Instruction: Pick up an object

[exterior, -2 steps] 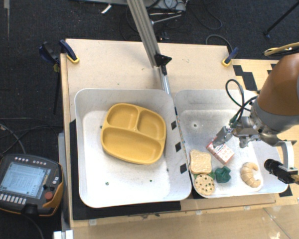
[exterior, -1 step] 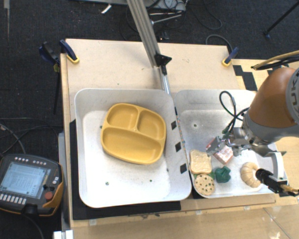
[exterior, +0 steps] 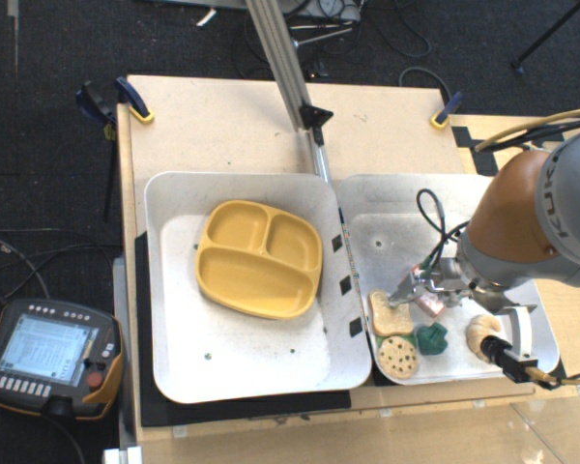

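Gripper (exterior: 418,293) low over the near part of the right bin (exterior: 387,218), pointing toward the left bin. Spread wide or narrow: cannot tell from this angle, and nothing can be seen held in it. A small pinkish thing (exterior: 431,305) sits right at it; too blurred to say what it is or whether it touches.

Just beside the gripper, on the near side: tan toast-shaped piece (exterior: 387,314), lying flat. Touching its near edge, a round speckled biscuit (exterior: 398,357), close to the bin's front rim. To the right of both, a dark green lump (exterior: 430,337). Further right, a cream-coloured rounded object (exterior: 482,333), partly under the wrist.

Arm (exterior: 522,216) comes in from the right, its orange band over the right bin's far side.

Left bin (exterior: 174,259): one yellow divided plate (exterior: 261,257), three compartments, upright, lying in the middle, well apart from the gripper.

Bench (exterior: 222,124) pale, with yellow-tipped clamps (exterior: 138,112) at its far corners. Slanting metal pole (exterior: 280,51) runs down to between the bins. Teach pendant (exterior: 43,356) lies off the bench, lower left.
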Motion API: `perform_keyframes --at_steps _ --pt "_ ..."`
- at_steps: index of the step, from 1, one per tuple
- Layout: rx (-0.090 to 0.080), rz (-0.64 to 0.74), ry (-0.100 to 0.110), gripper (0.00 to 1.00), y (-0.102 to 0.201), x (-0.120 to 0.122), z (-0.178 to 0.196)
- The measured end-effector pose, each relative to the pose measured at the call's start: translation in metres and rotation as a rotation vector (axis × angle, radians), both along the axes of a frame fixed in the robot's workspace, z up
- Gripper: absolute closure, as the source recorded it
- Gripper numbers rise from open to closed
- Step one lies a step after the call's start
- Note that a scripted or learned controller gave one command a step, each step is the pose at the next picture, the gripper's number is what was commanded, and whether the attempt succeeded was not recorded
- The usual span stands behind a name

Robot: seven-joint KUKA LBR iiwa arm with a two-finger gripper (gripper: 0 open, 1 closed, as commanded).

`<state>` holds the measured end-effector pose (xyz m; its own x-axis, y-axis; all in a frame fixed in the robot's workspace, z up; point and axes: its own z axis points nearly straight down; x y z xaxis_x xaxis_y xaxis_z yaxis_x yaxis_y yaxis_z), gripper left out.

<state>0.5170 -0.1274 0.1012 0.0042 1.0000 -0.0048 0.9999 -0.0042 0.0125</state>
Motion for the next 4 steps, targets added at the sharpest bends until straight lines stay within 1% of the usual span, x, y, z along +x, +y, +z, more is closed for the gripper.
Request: perform_keyframes --at_steps 1,2,3,4 --pt "-0.001 0.001 -0.007 1.0 0.0 0.002 0.013" --pt "0.004 0.007 0.008 1.0 0.006 -0.003 0.06" --pt "0.003 0.007 0.005 1.0 0.002 -0.005 0.122" --pt "0.003 0.008 0.007 1.0 0.002 0.0 0.165"
